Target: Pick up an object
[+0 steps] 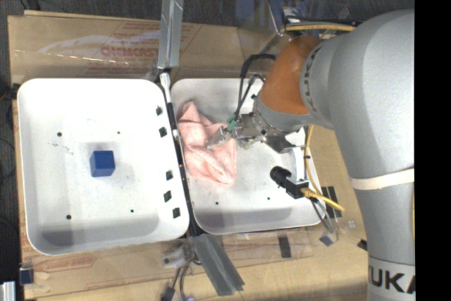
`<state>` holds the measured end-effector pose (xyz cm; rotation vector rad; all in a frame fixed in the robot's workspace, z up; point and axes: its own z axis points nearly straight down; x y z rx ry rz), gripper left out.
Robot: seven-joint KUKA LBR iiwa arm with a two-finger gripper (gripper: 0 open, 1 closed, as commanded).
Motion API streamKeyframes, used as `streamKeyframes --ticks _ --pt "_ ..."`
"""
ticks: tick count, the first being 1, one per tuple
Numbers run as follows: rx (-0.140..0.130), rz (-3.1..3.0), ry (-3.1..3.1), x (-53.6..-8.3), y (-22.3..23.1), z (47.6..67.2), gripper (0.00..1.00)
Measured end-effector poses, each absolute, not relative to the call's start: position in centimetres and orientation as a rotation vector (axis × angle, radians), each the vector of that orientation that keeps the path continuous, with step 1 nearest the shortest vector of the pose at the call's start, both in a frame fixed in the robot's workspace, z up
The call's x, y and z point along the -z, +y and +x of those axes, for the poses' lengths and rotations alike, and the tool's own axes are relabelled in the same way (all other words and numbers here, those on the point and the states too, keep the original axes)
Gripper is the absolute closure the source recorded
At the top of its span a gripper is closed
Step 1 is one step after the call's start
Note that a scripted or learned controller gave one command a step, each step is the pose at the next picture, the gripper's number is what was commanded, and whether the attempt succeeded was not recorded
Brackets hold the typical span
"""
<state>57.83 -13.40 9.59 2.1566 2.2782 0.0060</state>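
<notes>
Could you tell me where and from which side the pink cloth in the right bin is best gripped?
Probably the raised fold near the top of the pink cloth, taken from straight above. It lies crumpled in the right bin close to the left wall, so bunched ridges offer more to pinch than its flat lower edge. The gripper is at its right edge.

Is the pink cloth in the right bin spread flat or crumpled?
Crumpled: the pink cloth lies bunched in folds against the right bin's left wall, with the gripper at its right edge.

Grey arm (366,102), orange band (285,84), black cables (246,81).
</notes>
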Motion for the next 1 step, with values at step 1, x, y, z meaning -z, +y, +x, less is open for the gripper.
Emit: streamKeyframes --ticks 1 --pt "-0.003 2.032 2.390 -9.57 -12.85 59.76 0.00"
